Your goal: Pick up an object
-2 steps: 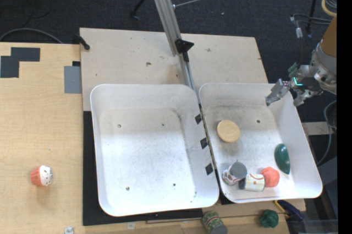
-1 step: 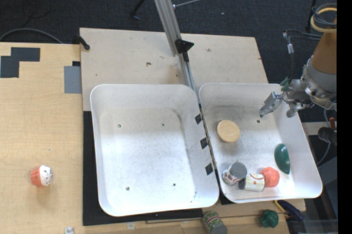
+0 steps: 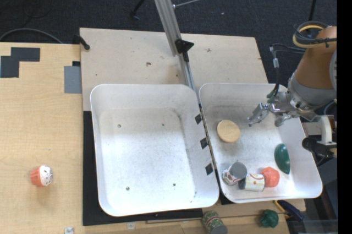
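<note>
Tan and round, the wooden disc (image 3: 228, 131) lies in the right bin (image 3: 242, 96), just left of and slightly below the gripper (image 3: 268, 115). The gripper hangs spread and grasps nothing. Below it sit a green piece (image 3: 282, 157) and an orange ball (image 3: 270, 177).

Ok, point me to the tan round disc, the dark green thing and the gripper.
tan round disc (image 3: 228, 131): camera view, middle of its top face.
dark green thing (image 3: 282, 157): camera view, middle of its body, right bin.
gripper (image 3: 256, 115): camera view, between its fingertips, above the right bin.
</note>
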